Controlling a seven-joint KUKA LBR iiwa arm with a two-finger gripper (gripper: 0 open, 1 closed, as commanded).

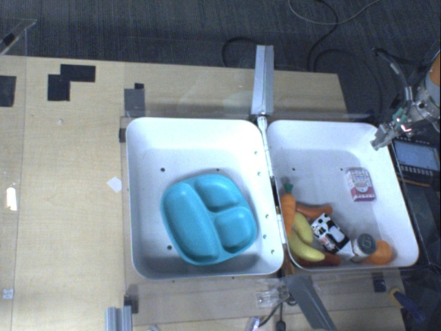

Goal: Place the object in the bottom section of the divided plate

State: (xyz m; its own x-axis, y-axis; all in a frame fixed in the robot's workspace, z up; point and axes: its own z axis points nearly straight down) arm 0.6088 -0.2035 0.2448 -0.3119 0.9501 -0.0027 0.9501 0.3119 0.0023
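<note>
A light blue divided plate (207,219) lies in the left bin (148,185), with one long section on its left and two smaller ones on its right; all three hold nothing. The loose objects lie in the right bin (324,150): a pink and white packet (360,184), a carrot (289,211), a banana (303,238), a black and white toy (327,232), a small bottle with a grey cap (363,245) and an orange fruit (381,252). My gripper (382,138) hangs over the right bin's far right corner, well away from all of them.
A metal post (264,81) stands behind the seam between the bins. A dark device (419,161) sits just outside the right bin's right wall. Cables lie on the dark floor at the back.
</note>
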